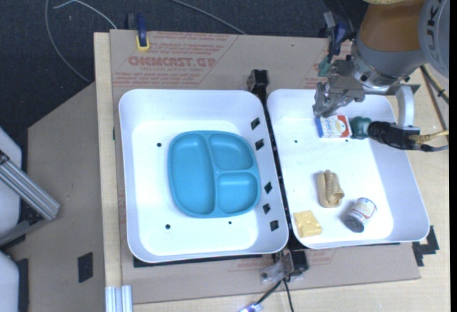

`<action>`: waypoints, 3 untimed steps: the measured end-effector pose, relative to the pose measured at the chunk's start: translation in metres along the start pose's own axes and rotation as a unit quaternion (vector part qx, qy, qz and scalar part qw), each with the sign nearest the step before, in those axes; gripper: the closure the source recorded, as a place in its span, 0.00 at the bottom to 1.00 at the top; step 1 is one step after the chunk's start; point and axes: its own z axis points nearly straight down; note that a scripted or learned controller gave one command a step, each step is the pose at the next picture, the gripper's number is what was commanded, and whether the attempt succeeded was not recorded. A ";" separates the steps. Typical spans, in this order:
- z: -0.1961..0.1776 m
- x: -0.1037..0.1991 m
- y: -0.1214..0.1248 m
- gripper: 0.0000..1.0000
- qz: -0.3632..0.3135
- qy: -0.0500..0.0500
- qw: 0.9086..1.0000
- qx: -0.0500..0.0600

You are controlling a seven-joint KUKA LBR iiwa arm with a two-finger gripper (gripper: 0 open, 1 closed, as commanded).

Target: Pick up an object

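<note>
Cardboard-topped bench (178, 61), two white bins, arm reaching in from the right.
Gripper (331, 109) sits at the far end of the right bin (300, 114), directly over a small white carton (334, 128); can't tell whether it's released or clenched. Same bin, near end: tan roll (329, 188), yellow block (308, 223), small can (359, 215). Left bin (136, 160) has a blue divided plate (213, 173).

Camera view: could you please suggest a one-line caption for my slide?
KUKA arm's claw at a small carton in the right bin; blue divided plate in the left bin.
</note>
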 end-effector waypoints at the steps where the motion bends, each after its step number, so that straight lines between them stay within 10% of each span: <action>1: 0.015 0.048 -0.035 1.00 -0.001 0.001 1.000 0.001; 3: 0.033 0.140 -0.080 1.00 0.000 0.000 1.000 0.001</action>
